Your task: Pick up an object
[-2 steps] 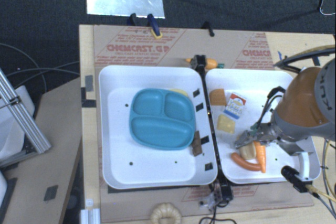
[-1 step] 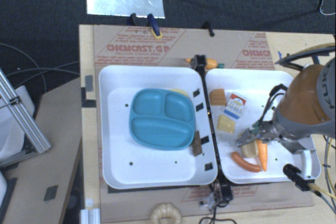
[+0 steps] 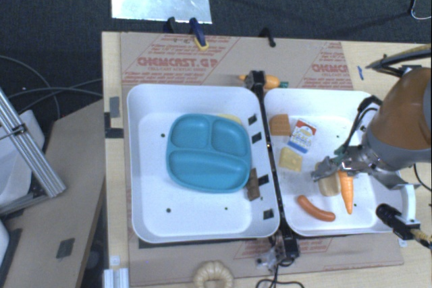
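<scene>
The tool (image 3: 324,172), its grip state impossible to tell, hovered just above a tan block (image 3: 329,185) with the carrot (image 3: 346,191) right beside it, so crowding might have spoiled the grasp.

Right-hand white bin (image 3: 317,96) has a bunch of toy food: a long orange carrot (image 3: 346,191) lying next to a tan bread-like chunk (image 3: 329,185), and a reddish-orange sausage (image 3: 316,208) near the front edge. Further back there's a pale yellow cheese wedge (image 3: 291,158), a small white carton with red and blue print (image 3: 302,136), and a brownish-orange square block (image 3: 279,125).
</scene>
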`<state>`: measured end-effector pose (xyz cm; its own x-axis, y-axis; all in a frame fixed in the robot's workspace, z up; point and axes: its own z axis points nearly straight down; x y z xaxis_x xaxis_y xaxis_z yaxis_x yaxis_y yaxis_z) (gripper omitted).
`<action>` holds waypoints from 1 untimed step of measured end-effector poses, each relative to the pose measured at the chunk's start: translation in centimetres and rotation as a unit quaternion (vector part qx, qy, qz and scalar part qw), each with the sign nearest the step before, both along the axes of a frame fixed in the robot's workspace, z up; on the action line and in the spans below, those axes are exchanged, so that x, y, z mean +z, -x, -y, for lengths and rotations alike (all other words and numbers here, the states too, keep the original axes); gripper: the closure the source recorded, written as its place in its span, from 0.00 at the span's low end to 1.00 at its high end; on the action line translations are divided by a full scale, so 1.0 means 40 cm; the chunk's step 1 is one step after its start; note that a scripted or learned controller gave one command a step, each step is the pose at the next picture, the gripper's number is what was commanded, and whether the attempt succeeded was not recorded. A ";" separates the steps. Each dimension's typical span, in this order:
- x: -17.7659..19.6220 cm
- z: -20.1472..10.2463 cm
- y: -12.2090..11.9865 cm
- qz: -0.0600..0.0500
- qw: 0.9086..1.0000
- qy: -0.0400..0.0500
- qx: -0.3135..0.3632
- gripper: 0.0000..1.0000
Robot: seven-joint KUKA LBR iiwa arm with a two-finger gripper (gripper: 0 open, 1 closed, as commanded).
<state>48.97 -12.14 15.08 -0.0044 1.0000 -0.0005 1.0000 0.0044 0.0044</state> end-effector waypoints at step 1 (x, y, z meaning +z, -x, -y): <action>0.158 0.006 0.002 0.001 1.000 0.001 0.000 1.00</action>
